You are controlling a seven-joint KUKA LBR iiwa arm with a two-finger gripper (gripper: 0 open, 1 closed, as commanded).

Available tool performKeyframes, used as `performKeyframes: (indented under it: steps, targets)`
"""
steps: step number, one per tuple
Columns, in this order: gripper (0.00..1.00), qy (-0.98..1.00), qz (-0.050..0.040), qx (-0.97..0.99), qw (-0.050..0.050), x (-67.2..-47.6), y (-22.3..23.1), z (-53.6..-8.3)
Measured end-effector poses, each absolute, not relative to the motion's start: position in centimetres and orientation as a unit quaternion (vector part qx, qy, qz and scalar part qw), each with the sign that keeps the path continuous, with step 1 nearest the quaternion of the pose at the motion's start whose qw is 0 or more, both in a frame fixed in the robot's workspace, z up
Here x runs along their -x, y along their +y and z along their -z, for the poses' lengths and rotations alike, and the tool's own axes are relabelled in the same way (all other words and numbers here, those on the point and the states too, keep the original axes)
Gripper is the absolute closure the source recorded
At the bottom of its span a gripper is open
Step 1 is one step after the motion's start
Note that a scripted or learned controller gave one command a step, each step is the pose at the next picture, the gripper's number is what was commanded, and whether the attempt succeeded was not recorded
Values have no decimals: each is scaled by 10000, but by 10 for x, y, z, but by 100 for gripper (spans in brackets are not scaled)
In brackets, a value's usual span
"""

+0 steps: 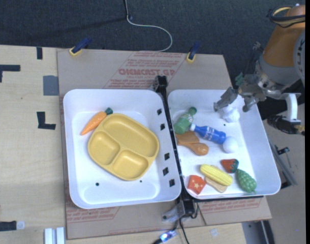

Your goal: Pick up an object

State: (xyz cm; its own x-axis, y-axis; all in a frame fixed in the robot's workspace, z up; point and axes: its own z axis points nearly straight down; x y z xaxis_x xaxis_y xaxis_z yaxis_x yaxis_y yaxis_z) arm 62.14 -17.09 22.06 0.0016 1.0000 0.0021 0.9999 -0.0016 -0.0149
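My gripper (235,104) hangs over the far right part of the right bin (264,151), fingers spread apart, one grey finger (223,101) to the left and the other to the right. A small white object (231,115) lies just below them, not clearly pinched. Further into the bin lie a green bottle (184,121), a blue and white bottle (210,133), a white egg (229,145), a brown drumstick (193,144), a corn cob (216,175), a strawberry (229,164), a knobbly green vegetable (245,181) and a red carton (196,184).
The left bin (73,136) holds a yellow divided plate (123,146) and a carrot (94,122) at the plate's far left. The arm's orange band (287,22) rises at the right. A cable (145,22) lies beyond the cardboard sheet (145,67).
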Motion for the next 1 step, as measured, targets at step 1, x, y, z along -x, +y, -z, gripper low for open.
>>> performKeyframes:
  steps: [1]
  targets:
    - [0, -7074, -6, 7068, 4, -624, -171, -229]
